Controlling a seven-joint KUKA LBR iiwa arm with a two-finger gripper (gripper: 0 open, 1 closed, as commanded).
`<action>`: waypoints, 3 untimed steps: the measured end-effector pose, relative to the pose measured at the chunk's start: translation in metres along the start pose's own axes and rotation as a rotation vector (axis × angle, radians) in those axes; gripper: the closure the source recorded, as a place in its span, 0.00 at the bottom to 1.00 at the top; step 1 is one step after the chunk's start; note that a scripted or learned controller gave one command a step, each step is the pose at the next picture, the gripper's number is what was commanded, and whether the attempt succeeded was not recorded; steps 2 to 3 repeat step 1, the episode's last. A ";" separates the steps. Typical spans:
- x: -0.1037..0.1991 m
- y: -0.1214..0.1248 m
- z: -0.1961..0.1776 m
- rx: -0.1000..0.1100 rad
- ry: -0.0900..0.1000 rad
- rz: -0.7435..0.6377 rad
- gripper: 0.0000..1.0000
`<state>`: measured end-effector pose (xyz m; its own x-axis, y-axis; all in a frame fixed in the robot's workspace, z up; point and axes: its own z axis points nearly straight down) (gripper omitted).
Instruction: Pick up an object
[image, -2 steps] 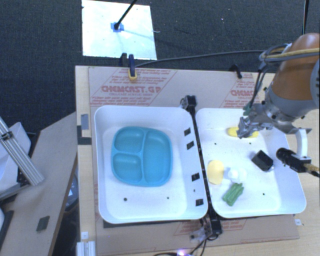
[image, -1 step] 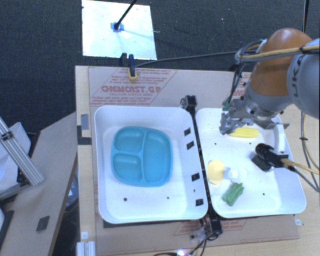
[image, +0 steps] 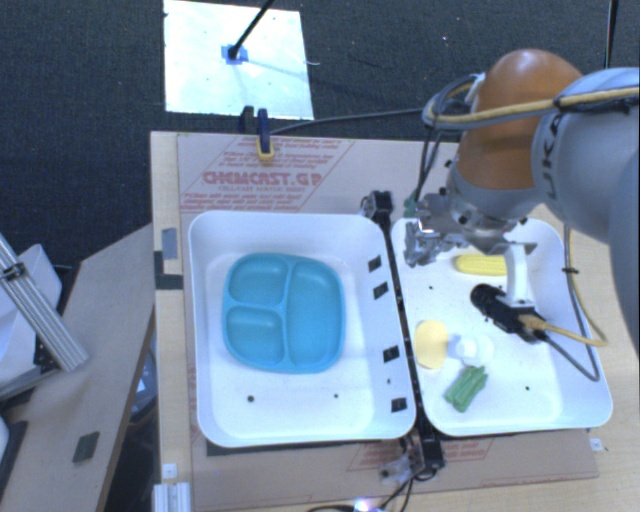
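My gripper (image: 424, 245) hangs over the far left corner of the right bin (image: 575, 395), low above its floor. A yellow banana-shaped piece (image: 480, 265) lies just to its right, partly under the wrist. Nearer the front lie a pale yellow rounded piece (image: 431, 343), a small white object (image: 470, 349) touching it, and a green ridged piece (image: 466, 387). I see nothing held in the gripper.
The left bin (image: 215, 400) holds a blue divided plate (image: 284, 311). A black-clipped divider (image: 392, 310) runs between the two bins. The grey arm with its orange band (image: 515, 110) covers the far right of the right bin.
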<state>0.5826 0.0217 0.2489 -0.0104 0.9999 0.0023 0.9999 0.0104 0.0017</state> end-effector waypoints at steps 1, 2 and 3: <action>0.053 -0.002 0.019 0.002 -0.001 0.001 1.00; 0.053 -0.002 0.019 0.002 -0.001 0.001 1.00; 0.053 -0.002 0.019 0.002 -0.001 0.001 1.00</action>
